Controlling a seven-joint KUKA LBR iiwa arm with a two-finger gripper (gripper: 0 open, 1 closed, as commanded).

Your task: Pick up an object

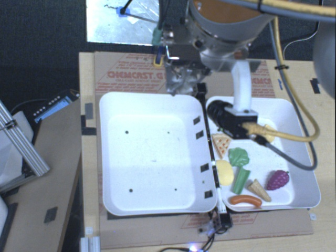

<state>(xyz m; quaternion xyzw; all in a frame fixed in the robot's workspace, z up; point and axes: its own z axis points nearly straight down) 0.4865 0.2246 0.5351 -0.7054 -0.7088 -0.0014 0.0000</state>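
Tan bench (63, 140) under printed cardboard sheet (131, 72), dark carpet floor (42, 35), shiny foil patch (113, 12) behind.

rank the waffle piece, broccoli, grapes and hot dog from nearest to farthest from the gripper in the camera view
From the gripper at the bins' far edge:
1. waffle piece, right bin, by the divider
2. broccoli, just beyond it
3. grapes, right side
4. hot dog, near edge

The left bin (152, 156) lies open to reach; toy food (241, 177) crowds the right bin's (304, 188) near half.
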